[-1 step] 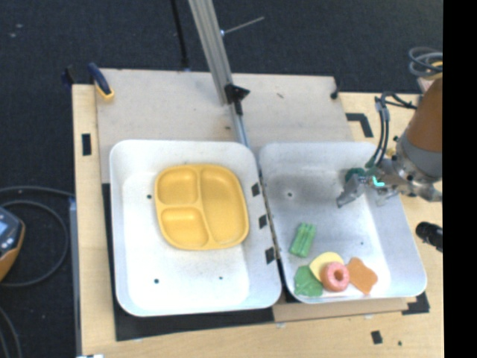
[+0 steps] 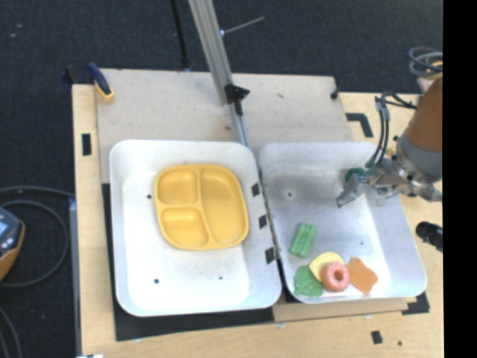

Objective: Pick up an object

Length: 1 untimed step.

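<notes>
My pincer (image 2: 352,190) hangs over the upper right part of the right bin (image 2: 313,162), reaching in from the right, and I cannot tell how it stands, released or clenched; from this height it is a small dark and grey shape with a bit of teal beside it, and nothing shows in its grip. Behind it my wrist runs back to the right, grey below the orange band (image 2: 426,121), with cables looping above. The bare, scuffed floor of the bin lies under the pincer. The things I might pick up all lie well apart from it, toward the near edge of the same bin: a light green ridged block (image 2: 303,239) lies alone, tilted, near the bin's middle, and below it a cluster sits in the bin's lower part, with a darker green piece (image 2: 306,282) at the left, a yellow piece (image 2: 325,262) just behind a pink ring-shaped doughnut (image 2: 336,276), and an orange piece (image 2: 363,274) at the right, all touching or just beside one another. In the left bin (image 2: 134,274) a yellow divided plate (image 2: 201,205) with three compartments lies flat.
</notes>
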Each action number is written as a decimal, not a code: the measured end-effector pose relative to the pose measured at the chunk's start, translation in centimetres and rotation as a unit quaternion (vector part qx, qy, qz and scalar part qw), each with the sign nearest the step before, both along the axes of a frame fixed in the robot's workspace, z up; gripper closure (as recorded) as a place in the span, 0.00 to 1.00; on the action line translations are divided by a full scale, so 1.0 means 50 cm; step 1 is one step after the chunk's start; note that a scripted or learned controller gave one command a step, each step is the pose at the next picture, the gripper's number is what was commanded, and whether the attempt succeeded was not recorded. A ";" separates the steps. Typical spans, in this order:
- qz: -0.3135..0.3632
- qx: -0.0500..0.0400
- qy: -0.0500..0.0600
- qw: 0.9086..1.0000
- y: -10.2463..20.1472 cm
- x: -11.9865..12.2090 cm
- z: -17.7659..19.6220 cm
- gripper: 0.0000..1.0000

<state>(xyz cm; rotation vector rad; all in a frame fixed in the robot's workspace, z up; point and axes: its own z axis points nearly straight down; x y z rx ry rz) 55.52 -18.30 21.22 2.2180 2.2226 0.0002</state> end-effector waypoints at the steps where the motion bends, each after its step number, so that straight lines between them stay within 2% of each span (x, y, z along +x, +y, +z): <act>1: -0.001 0.000 0.001 1.000 -0.005 0.016 -0.092 0.00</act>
